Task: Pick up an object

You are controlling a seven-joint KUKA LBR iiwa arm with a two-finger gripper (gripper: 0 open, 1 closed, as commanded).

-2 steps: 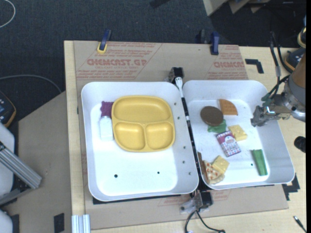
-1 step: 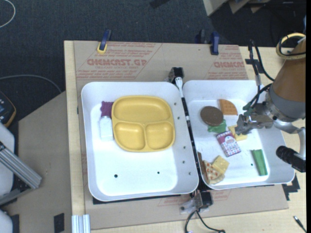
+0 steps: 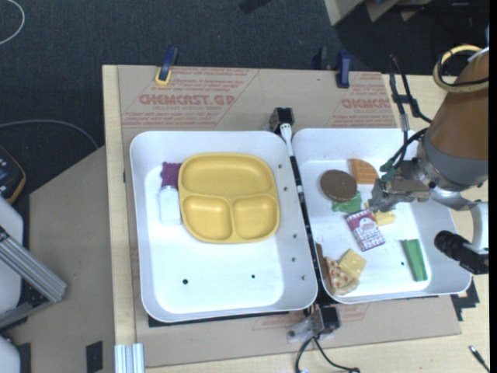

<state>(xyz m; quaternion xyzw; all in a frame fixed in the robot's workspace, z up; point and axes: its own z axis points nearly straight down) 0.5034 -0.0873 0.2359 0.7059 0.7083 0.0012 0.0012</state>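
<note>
The right bin point(image 3: 311, 231) holds several small objects: a brown round disc point(image 3: 338, 184), an orange piece point(image 3: 362, 169), a green piece point(image 3: 347, 205), a red-and-white packet point(image 3: 365, 230), a green bar point(image 3: 415, 259), a small yellow bit point(image 3: 385, 218) and a yellow cracker-like item point(image 3: 346, 270). My gripper point(image 3: 382, 201) hangs low over the middle of this bin, just above the packet and beside the disc. Nothing shows between its fingers.
The left bin point(image 3: 155, 270) carries a yellow divided plate point(image 3: 229, 196), with a purple item point(image 3: 170, 172) and a white bottle point(image 3: 168, 205) at its left. Clamps point(image 3: 164, 67) hold the cardboard base at the back. The arm's body covers the right bin's right side.
</note>
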